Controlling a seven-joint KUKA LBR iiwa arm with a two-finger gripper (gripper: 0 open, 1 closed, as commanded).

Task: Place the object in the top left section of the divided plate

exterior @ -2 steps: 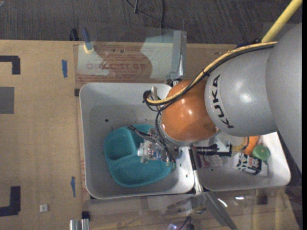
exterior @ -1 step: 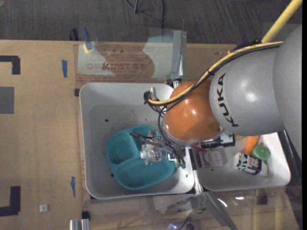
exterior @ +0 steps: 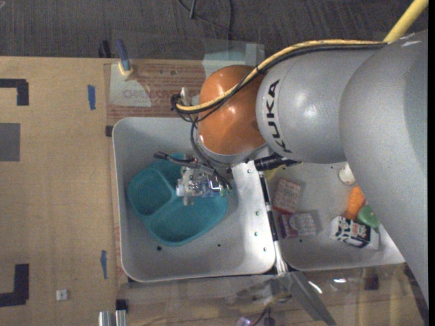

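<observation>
Our grey arm (exterior: 326,100) looms closest. Its pincer (exterior: 198,183) hangs over the teal divided plate (exterior: 173,226), upper sections toward ten o'clock; whether it carries the object, we cannot tell.

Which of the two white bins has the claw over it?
The left bin, the one that holds the teal divided plate. The claw hangs over that plate, while the right bin holds small packets and an orange object.

Grey-and-orange KUKA arm (exterior: 319,107) hides part of teal divided plastic plate (exterior: 170,212) and right white bin (exterior: 326,257); gripper (exterior: 197,184) too blurred to read.
</observation>
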